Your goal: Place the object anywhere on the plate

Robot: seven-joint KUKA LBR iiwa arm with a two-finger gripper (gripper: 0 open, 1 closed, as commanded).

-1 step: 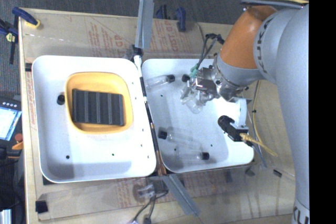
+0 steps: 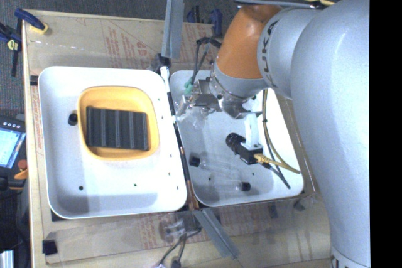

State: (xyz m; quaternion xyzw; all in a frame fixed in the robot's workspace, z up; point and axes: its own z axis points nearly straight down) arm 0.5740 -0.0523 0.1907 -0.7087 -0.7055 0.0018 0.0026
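Note:
The yellow plate (image 2: pixel 117 97) with a dark ribbed centre lies in the left bin (image 2: pixel 63 179). My gripper (image 2: pixel 191 100) hangs low over the upper left corner of the right bin (image 2: pixel 286 182), close to the wall between the two bins. A small green and clear bit (image 2: pixel 188 90) shows right at the gripper's tip; whether it is held is unclear. The orange band and grey arm (image 2: pixel 251 41) hide the back of the right bin.
Two small dark pieces (image 2: pixel 195 161) (image 2: pixel 245 186) lie on the right bin's floor near its front. A black fitting with a cable (image 2: pixel 242 147) hangs from the wrist. A small dark spot (image 2: pixel 73 118) sits left of the plate.

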